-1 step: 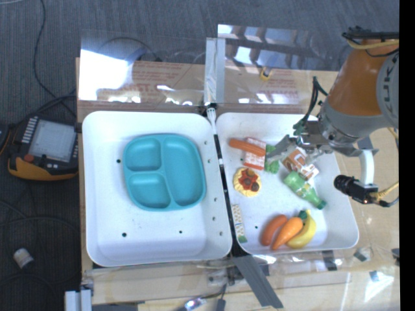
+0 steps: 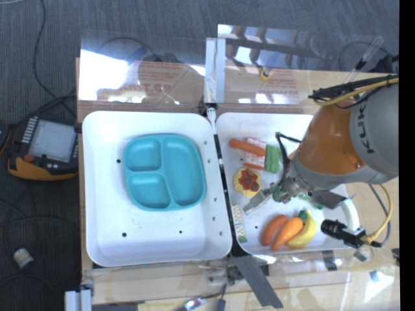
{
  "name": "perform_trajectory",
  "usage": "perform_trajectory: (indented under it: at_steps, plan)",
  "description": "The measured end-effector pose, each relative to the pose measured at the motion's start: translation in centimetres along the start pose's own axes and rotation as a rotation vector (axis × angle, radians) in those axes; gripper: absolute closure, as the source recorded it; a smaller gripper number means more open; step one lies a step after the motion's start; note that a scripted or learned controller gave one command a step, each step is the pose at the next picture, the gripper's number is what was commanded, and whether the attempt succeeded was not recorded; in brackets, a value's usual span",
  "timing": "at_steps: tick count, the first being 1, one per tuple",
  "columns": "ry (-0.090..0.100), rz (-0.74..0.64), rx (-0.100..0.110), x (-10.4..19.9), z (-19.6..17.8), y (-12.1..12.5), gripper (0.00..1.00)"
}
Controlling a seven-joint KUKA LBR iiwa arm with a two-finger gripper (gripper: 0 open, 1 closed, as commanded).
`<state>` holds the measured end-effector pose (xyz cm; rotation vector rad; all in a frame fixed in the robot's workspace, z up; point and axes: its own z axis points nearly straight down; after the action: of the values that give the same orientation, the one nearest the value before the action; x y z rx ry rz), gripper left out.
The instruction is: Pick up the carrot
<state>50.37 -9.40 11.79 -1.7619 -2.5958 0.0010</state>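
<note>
The carrot [image 2: 289,232], orange with a green top, lies tilted near the front of the right bin [image 2: 224,173]. A second orange-red piece [image 2: 272,229] touches its left side and a yellow banana [image 2: 306,233] touches its right. My gripper [image 2: 283,191] hangs low over the middle of the right bin, just behind the carrot and above it. The grey and orange arm covers the bin's right part. I see nothing held in the gripper.
Also in the right bin are a red sausage [image 2: 246,146], a green piece [image 2: 272,158] and a round pizza-like toy [image 2: 248,181]. The left bin [image 2: 104,238] holds a teal divided plate [image 2: 165,172]. A clear wall [image 2: 214,70] stands behind the bins.
</note>
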Motion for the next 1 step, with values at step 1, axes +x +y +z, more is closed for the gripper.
perform_trajectory:
  at_steps: [1]
  plan:
    - [-0.003,0.145,-0.002,1.07,-6.53,1.91,0.0]
